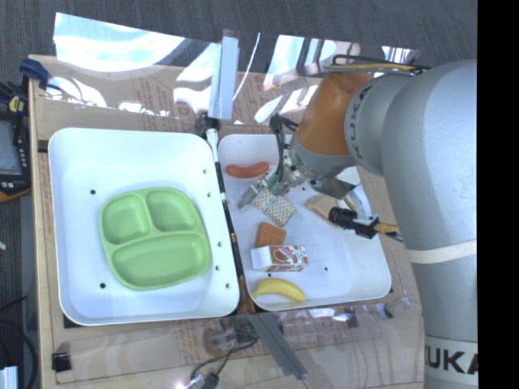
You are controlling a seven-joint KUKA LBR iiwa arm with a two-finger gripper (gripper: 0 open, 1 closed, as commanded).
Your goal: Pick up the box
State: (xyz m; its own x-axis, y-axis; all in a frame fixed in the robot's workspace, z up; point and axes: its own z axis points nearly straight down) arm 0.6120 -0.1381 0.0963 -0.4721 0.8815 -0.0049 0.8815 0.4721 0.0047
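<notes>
Nearest the camera, the banana (280, 290) is lying by the right bin's (369, 278) front wall, and just behind it the box (279, 257) is resting flat, apart from the arm. Farther back, the gripper (268, 189) is hanging over a patterned packet (276, 207) beside the sausage (246, 169), not over the box; I cannot tell how its jaws are standing or whether they are gripping anything.

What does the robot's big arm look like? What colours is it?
The arm is fat, round and smooth grey, with an orange band near the wrist. A pale ring wraps it lower down, and dark letters "KUKA" show near the bottom. Its small end effector looks metallic grey.
</notes>
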